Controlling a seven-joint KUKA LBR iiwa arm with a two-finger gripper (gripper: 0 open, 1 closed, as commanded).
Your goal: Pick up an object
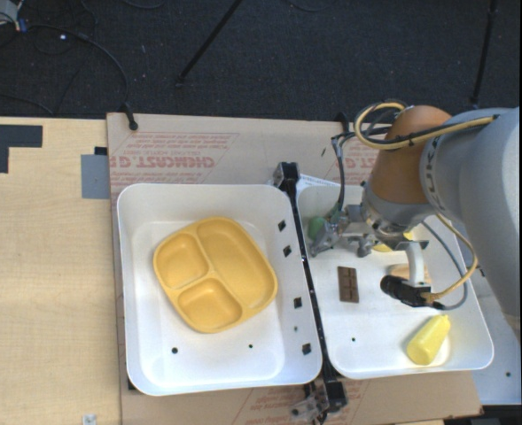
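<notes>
One grey arm [473,175] in from the right, elbow high, orange band [411,140] just above the wrist, wrist bent down into the right bin [393,372]. One gripper [349,235] low over the bin floor, just above the brown block [348,283] in the view and apart from it. Open or closed: impossible to tell from this angle. Nothing visibly gripped.

One brown block, flat on the floor of the right bin, a small dark rectangle. Long axis up and down the view, roughly parallel to the seam between the bins, short ends toward the gripper and toward the near rim.

Down and to the right of the brown block, well apart from it: one yellow lump [427,340], lying slantwise, long axis from lower left to upper right.

Up and to the left of the brown block, beside the gripper: one small green thing [316,228], shape too unclear to give a direction.

Far to the left of the brown block, across the seam, in the left bin [145,237]: one yellow tray [214,273], three compartments, turned at a slant to the bin walls.

Two bins in all, side by side.
</notes>
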